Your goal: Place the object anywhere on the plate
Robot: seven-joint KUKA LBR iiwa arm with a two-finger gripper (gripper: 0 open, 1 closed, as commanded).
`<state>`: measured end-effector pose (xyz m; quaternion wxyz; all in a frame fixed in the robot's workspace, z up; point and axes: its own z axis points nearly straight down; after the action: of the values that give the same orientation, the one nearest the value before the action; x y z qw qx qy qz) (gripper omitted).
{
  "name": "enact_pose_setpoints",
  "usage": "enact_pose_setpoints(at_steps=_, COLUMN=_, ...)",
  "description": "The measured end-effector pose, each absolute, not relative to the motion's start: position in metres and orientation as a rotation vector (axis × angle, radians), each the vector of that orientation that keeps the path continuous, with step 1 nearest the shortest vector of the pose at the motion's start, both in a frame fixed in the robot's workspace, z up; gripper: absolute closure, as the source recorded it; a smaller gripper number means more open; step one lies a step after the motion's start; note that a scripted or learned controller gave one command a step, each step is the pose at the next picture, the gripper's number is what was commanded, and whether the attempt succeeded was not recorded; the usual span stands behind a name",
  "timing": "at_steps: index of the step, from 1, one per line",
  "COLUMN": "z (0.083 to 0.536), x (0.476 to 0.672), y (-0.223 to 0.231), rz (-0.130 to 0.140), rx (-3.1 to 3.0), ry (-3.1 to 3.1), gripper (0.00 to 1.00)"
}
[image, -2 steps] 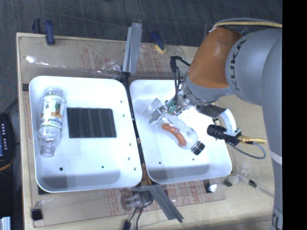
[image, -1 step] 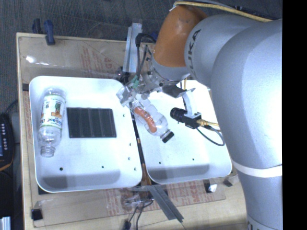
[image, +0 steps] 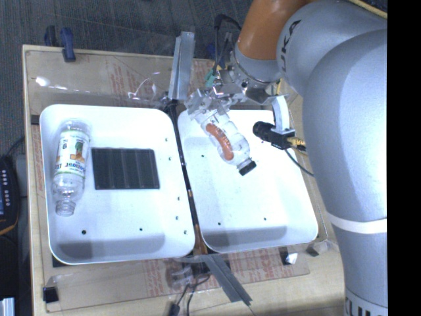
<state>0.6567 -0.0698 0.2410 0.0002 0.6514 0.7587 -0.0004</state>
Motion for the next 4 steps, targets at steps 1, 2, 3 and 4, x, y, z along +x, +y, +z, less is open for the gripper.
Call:
enact_pose_setpoints(at_steps=1, z=0.249, x=0.657, y=-0.066, rz=-0.005, rx=2.028, ry=2.402, gripper=1.0)
enact_pose_setpoints(at_steps=2, z=0.258, x=0.657, y=-0.063, rz=-0.007, rx=2.012, ry=2.416, gripper=1.0)
enact_pose_setpoints(at_steps=3, z=0.267, x=0.658, y=-0.061, rz=-0.009, rx=1.998, ry=2.427, gripper=1.0)
enact_pose_setpoints(at_steps=4, z=0.233, x=0.617, y=-0.063, rz=-0.007, rx=2.011, ry=2.419, gripper=1.0)
